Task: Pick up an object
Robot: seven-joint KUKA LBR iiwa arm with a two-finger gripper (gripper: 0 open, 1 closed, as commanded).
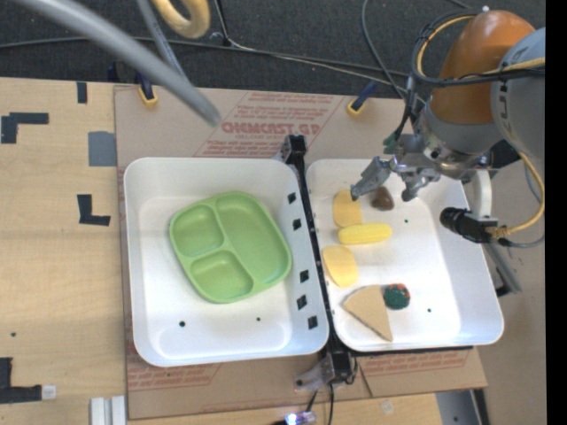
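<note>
The right bin (452,264) holds a yellow corn cob (364,234), two yellow rounded pieces (345,209) (339,265), a tan wedge (369,310), a small dark green and red item (396,297) and a small brown object (383,199). My gripper (388,182) hangs over the bin's upper part, open, its two dark fingers straddling the air just above the brown object. Nothing is between the fingers.
The left bin (151,237) carries a green divided tray (230,246). A black divider (301,237) runs between the bins. A grey hose (133,42) crosses the upper left. A black cable fitting (465,223) juts over the right bin's right side.
</note>
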